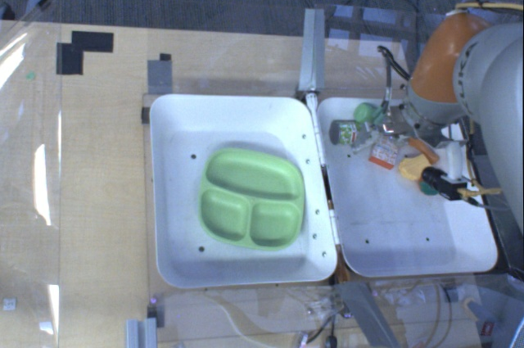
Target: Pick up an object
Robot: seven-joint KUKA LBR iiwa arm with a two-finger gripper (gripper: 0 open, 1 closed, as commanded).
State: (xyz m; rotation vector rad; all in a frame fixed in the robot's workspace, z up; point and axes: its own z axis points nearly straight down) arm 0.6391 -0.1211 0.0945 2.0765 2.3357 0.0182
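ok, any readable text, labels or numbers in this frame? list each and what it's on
None legible.
Small can in the right bin: it has a label, too blurred to read.
Clear packet with red and white print beside it: too small to read.
Green divided plate in the left bin: no markings seen.

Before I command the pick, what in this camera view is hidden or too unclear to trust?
- Gripper: small and lost in the clutter; the camera view does not settle how its jaws stand, nor whether they touch anything.
- Pile of small objects in the right bin: they overlap, so outlines blur together.
- Small can: label too small to read.
- Right bin's far-right edge: covered by the arm.
- Green tray in the left bin: fully clear.
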